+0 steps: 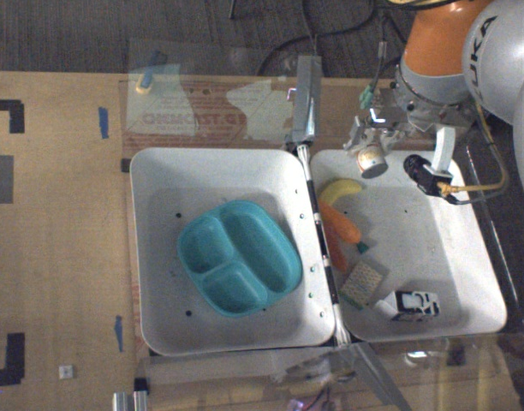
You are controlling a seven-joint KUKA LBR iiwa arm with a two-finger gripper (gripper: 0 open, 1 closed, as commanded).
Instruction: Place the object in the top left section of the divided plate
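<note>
- The grey arm with its orange band enters at two o'clock.
- Its wrist points down, the metal two-finger hand hanging at one o'clock.

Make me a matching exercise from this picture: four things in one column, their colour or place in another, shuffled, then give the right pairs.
Things:
1. divided plate
2. carrot
3. banana
4. sponge

Descriptions:
A. yellow, at the right bin's upper left
B. teal, alone in the left bin
C. orange, lying just below the yellow fruit
D. tan with a speckled face, low in the right bin

Pairs: 1-B, 2-C, 3-A, 4-D
</note>
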